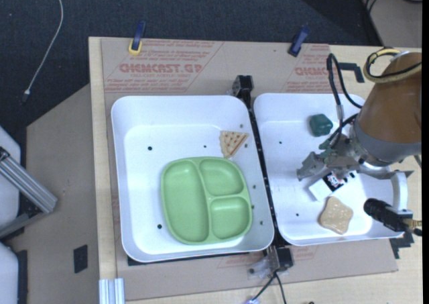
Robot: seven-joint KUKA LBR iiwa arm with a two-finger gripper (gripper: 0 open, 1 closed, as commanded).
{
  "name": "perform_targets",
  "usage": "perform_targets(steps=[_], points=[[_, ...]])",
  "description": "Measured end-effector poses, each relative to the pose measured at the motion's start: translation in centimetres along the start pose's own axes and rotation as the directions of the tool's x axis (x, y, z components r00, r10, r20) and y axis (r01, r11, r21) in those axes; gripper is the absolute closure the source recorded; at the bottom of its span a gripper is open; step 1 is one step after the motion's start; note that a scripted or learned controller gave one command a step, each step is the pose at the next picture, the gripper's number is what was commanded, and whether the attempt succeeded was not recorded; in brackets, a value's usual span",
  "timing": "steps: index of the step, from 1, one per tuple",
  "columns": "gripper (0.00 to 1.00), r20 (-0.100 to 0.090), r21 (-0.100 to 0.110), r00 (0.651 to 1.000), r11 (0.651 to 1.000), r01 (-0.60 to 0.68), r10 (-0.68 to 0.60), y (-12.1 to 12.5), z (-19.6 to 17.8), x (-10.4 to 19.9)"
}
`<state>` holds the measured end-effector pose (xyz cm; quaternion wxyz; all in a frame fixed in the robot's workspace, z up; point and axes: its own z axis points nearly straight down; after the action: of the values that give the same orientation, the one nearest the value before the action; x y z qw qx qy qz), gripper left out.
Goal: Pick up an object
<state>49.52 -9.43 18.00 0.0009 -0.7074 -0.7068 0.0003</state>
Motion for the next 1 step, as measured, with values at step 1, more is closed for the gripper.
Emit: perform_targets(steps=[1], points=[[0.0,-0.001,0.006,1.0,1.0,-0.001,0.001,-0.5,4.73,-0.74]])
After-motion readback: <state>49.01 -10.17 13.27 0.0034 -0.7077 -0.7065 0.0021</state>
